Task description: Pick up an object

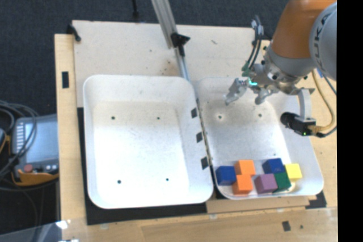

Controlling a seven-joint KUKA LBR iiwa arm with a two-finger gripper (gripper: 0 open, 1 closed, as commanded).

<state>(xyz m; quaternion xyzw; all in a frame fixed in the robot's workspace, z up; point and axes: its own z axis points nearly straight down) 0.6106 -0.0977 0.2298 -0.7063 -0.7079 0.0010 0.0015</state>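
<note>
Over the far end of the right bin (pixel 295 139), the tool (pixel 248 92) hangs with its two fingers spread wide apart and nothing between them; the left finger (pixel 234 90) points down toward the bin floor, clear of every block. Behind the tool, the grey arm with its orange band (pixel 298 25) comes in from the right, with cables running along it and a small black fitting (pixel 296 122) just beside the bin's right rim. All the blocks lie well apart from the tool, clustered at the near end of the right bin: a blue block (pixel 226 174) at the left, two orange blocks (pixel 244 176) touching one another, a purple block (pixel 265 183), a green block (pixel 282 181), a second blue block (pixel 273 166) behind them, and a yellow block (pixel 293 171) at the right. Beside it, the left bin (pixel 96 139) shares a common edge. Both bins rest on the pale tabletop (pixel 119 45), from whose far part a slanted metal post (pixel 159 0) rises.
</note>
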